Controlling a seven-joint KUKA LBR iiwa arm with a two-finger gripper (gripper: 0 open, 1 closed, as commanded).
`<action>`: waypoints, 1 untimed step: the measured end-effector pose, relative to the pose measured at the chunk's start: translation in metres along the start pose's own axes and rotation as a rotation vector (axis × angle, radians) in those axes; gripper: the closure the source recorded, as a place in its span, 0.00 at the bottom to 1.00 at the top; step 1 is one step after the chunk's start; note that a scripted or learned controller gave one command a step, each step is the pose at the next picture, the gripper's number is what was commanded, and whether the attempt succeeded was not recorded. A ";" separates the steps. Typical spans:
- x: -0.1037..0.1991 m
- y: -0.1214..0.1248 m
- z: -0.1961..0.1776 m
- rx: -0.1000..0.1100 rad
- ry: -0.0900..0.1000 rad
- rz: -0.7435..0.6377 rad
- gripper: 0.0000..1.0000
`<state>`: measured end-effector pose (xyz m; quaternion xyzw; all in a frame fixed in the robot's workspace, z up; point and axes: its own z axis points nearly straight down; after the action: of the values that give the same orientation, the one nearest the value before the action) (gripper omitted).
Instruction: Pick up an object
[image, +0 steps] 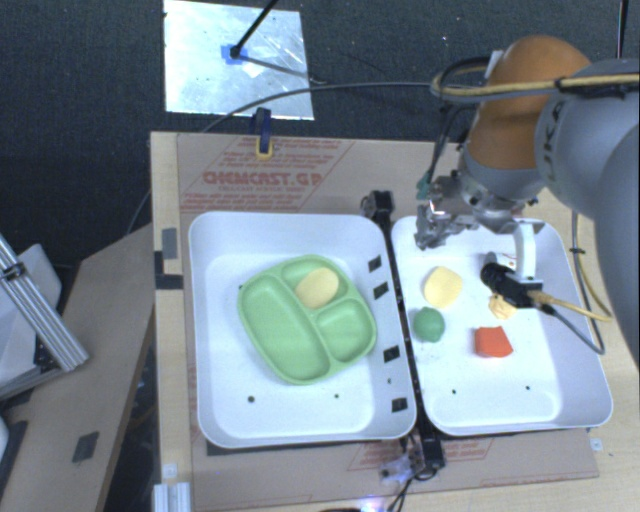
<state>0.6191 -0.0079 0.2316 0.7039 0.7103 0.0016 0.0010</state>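
Around the grey gripper (432, 228) we see little that crowds it. It hangs over the far left corner of the right-hand shallow white bin (560, 405), close to the wall this bin shares with the left-hand white bin (225, 300), where small black clips (380, 290) sit along the join. The grey arm with its orange band (590, 130) comes in over the right bin's far edge. We cannot tell how wide the gripper stands, and nothing shows held in it.

Beyond the bins lies a sheet of brown cardboard with red lettering (300, 175), with a blue clamp (263, 131) at its far edge and a silvery foil sheet (215, 70) further back on the dark floor.

The near half of the right bin is bare white floor, with open room toward its near and right rims.

In the right bin, a pale yellow rounded lump (443, 286) lies nearest the gripper, just toward us from it. A small green ball (429, 324) sits just beside the lump, nearer the dividing wall, and an orange block (492, 342) lies to their right, apart from both. The left bin holds a green divided plastic plate (285, 335), with a yellow rounded piece (318, 288) in its far compartment.
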 end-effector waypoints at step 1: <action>0.063 0.014 0.005 0.001 0.001 -0.001 1.00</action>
<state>0.6326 0.0550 0.2267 0.7034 0.7108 0.0016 0.0003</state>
